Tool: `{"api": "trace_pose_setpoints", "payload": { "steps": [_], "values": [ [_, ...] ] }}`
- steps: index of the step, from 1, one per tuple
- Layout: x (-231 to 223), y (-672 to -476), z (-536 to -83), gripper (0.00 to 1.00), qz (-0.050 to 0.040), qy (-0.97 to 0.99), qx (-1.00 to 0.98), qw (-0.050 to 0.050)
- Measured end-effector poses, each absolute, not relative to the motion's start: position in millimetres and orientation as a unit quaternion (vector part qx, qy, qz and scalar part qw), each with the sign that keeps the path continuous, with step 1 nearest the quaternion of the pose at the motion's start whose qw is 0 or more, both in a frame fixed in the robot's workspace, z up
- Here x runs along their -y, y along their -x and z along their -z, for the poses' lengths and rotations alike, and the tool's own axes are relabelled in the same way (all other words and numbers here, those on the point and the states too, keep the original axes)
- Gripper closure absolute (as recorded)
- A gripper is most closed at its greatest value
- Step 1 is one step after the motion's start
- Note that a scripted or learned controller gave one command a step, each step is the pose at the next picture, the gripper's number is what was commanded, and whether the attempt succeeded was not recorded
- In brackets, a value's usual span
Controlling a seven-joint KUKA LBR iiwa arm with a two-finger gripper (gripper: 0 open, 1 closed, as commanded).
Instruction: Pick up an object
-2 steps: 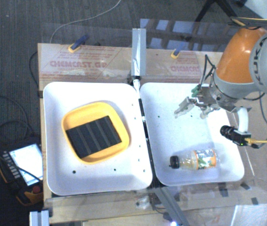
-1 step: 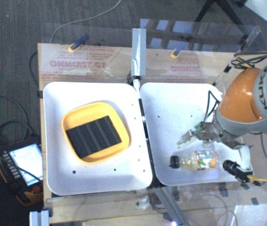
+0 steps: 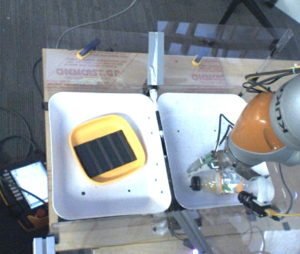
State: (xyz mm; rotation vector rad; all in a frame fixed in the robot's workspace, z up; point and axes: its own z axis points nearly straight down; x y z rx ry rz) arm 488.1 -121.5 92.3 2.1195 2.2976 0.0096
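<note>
Table [image 3: 102, 73] carrying two shallow white bins side by side. Left bin [image 3: 65, 194] holding a yellow tray [image 3: 83, 131] with a dark ribbed slab [image 3: 107, 153] lying in it, well apart from the arm. Right bin [image 3: 192, 120] mostly bare in its upper half, with the arm [image 3: 258, 128] reaching in from the right, orange band hanging over the bin's lower right corner. Gripper [image 3: 213, 165] low over that corner, just above a small clear bottle [image 3: 213, 184] with a dark cap and an orange label, lying on its side near the bin's front wall. Cannot tell how wide the gripper stands, nor whether it has hold of anything; wrist body covering most of it. Bottle looks to be resting on the bin floor, not lifted. Judged progress: approach about done, positioned at the likely target, grasp unconfirmed, lift not yet done. Tray and slab untouched
</note>
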Motion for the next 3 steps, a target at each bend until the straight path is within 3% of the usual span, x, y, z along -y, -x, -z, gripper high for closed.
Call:
{"api": "trace_pose_setpoints", "payload": {
  "steps": [1, 2, 3],
  "values": [
    [163, -483.3, -113, 0.0, 0.0005, -0.707, -0.707, -0.001],
    [112, -486.4, -94, 0.0, -0.0013, -0.667, -0.745, 0.005],
    [177, -524.4, -106, 0.0, 0.001, -0.719, -0.695, 0.001]
  ]
}}
